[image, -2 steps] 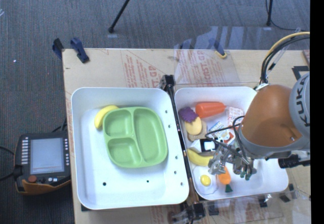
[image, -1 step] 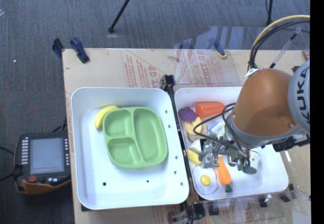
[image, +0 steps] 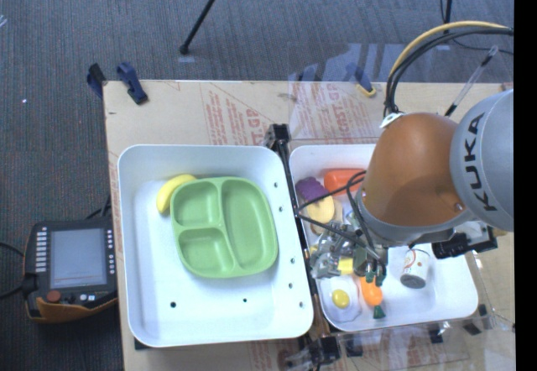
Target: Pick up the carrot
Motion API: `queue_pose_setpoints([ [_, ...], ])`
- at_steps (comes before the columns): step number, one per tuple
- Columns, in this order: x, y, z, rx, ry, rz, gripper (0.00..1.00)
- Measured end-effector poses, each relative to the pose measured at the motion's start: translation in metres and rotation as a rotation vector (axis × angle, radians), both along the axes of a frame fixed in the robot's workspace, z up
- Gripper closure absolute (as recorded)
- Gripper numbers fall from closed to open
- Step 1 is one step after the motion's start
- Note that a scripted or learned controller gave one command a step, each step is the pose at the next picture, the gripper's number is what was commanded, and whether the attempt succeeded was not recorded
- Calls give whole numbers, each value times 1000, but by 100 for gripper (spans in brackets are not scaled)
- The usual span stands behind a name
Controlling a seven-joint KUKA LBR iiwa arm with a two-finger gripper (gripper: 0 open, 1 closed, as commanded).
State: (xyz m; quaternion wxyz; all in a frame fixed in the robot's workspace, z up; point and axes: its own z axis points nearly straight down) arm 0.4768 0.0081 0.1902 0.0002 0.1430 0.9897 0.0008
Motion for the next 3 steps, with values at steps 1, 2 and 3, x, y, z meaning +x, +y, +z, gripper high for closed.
queue_pose_setpoints([
  [1,0,0,0,-1,0,1,0],
  [2,-4,-94,-92,-3,9,-177,0],
  [3,-1,-91,-81,0,5,-171,100],
])
